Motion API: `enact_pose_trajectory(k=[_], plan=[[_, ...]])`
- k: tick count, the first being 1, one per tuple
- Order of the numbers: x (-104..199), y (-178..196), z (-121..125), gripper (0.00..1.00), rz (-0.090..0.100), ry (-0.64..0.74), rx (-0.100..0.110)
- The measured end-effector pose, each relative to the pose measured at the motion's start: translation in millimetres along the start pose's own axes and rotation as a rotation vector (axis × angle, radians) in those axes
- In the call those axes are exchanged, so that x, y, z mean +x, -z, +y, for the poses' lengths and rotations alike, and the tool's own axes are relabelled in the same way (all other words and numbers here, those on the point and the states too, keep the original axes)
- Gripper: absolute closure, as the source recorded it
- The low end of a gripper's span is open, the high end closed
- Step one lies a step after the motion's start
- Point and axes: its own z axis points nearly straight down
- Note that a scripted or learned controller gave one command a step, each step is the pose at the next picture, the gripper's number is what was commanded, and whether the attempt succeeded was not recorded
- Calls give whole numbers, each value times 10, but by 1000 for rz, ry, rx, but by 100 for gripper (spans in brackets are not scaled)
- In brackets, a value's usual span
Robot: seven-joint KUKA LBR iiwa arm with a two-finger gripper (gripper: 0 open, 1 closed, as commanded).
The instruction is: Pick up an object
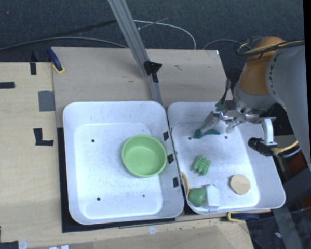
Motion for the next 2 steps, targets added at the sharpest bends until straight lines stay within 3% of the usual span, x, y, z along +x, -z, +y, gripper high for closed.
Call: enact_pose_trajectory(k=[1,2], plan=[[19,-250,29,0,-1,3,-12],[21,-178,2,100,1,2,-4]])
